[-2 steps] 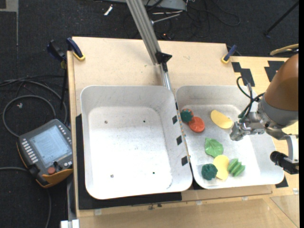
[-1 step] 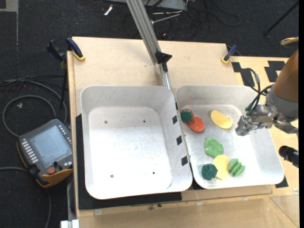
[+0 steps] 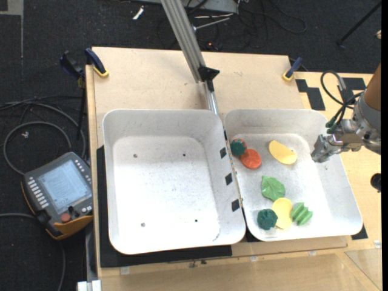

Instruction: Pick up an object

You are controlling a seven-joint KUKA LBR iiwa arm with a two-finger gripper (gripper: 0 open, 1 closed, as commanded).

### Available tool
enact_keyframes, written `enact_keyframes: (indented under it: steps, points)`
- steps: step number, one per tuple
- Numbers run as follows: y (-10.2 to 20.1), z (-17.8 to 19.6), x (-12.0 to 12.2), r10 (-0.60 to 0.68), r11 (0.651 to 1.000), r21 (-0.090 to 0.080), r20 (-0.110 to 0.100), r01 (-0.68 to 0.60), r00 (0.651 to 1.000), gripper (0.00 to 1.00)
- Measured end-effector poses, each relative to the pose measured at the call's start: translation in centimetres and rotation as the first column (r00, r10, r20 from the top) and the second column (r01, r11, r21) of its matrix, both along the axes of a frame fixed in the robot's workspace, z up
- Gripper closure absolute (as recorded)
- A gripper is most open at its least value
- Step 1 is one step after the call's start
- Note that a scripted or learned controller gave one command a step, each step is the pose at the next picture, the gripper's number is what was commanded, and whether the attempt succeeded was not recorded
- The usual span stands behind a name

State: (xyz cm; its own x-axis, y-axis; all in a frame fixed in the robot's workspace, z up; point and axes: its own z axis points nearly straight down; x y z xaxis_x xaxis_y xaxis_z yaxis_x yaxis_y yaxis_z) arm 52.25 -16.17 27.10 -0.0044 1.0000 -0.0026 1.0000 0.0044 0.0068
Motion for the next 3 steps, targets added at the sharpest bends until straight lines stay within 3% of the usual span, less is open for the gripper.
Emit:
enact_keyframes:
  steps: [3]
  points:
    - [17.0,-1.2,1.2,0.004,1.000,0.004,-0.006,-0.004,1.000,1.00]
